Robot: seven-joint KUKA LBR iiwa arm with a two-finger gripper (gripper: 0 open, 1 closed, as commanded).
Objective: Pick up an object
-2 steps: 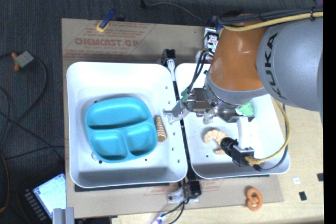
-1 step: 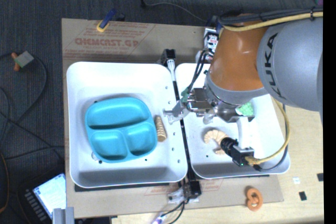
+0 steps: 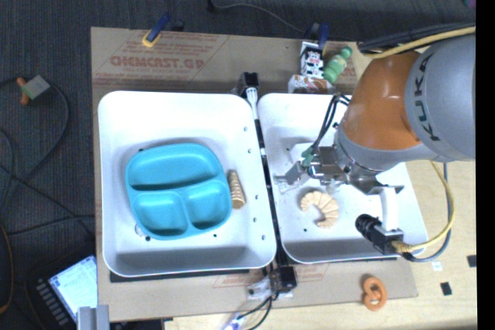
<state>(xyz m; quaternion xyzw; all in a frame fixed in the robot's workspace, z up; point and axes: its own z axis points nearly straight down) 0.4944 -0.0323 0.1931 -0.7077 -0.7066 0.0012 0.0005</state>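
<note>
Seen from above at a slant: two shallow white bins side by side on a brown cardboard-covered bench (image 3: 193,62) printed with red lettering. In the left bin (image 3: 124,243), a blue divided tray (image 3: 178,189) with three compartments, lying slightly turned, and just beside its right edge a small tan ridged roll-shaped piece (image 3: 236,188), near the bin's right wall. In the right bin (image 3: 282,116), a toy croissant (image 3: 321,208), pale tan and curved, lying flat on the bin floor toward the near side. Reaching in from the right, the grey arm with its orange band (image 3: 383,116) covering much of the right bin's far and right portion. Below the band, the gripper (image 3: 309,166), low over the bin floor just up and left of the croissant, close to it but apart from it; metal parts and a green patch visible there, finger spread impossible to tell, nothing seen held. Near the bin's near right corner, a black cylindrical fitting (image 3: 371,231) with a yellow cable (image 3: 437,232) looping away. Behind the right bin, a small patterned carton (image 3: 309,66) and a green toy (image 3: 336,64) on the bench; blue clamps (image 3: 157,28) at the cardboard's far edge. On the near edge of the bench, an orange pretzel-like ring (image 3: 374,291). Dark carpet around, with black cables and a small grey-and-orange object (image 3: 32,88) off to the left.
</note>
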